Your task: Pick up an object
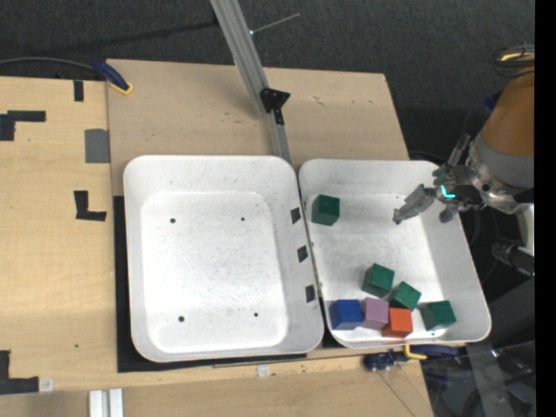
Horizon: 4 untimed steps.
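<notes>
Gripper [427,203] above right bin's [452,233] open middle

No readable text, label, brand, number or sign appears on anything here.

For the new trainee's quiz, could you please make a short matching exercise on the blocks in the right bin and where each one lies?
Things:
1. lone green block
2. blue block
3. orange block
4. purple block

Places:
A. between the blue and orange blocks
B. left end of the near cluster
C. apart, near the bin's far left
D. right beside the purple block

Pairs: 1-C, 2-B, 3-D, 4-A
</notes>
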Tool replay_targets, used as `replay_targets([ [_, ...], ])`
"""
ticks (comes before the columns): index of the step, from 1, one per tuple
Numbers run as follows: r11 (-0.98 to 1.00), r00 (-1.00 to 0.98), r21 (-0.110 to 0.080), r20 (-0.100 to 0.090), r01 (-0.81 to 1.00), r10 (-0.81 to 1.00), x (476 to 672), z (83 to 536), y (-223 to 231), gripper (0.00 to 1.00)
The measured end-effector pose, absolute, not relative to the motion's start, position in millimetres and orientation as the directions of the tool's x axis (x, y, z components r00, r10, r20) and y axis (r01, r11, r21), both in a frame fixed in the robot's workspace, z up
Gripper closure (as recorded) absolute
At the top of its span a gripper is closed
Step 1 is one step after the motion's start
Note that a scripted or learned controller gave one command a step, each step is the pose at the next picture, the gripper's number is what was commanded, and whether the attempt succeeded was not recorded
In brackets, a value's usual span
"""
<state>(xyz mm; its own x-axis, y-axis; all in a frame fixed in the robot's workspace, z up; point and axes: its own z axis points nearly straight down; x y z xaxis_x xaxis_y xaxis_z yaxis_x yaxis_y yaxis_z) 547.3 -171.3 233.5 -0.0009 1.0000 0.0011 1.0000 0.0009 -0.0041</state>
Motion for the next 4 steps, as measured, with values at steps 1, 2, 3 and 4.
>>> replay_targets([
  [1, 0.002, -0.002, -0.002, 0.0, 1.0, 1.0, 547.9, 235, -171, 0.0],
  [2, 0.001, -0.001, -0.006, 0.001, 1.0, 1.0, 541.2, 187, -165, 0.0],
  [3, 0.0, 0.0, -0.009, 0.002, 1.0, 1.0, 534.3, 124, -164, 0.0],
  [4, 0.001, -0.001, -0.004, 0.0, 1.0, 1.0, 533.5, 90, -163, 0.0],
])
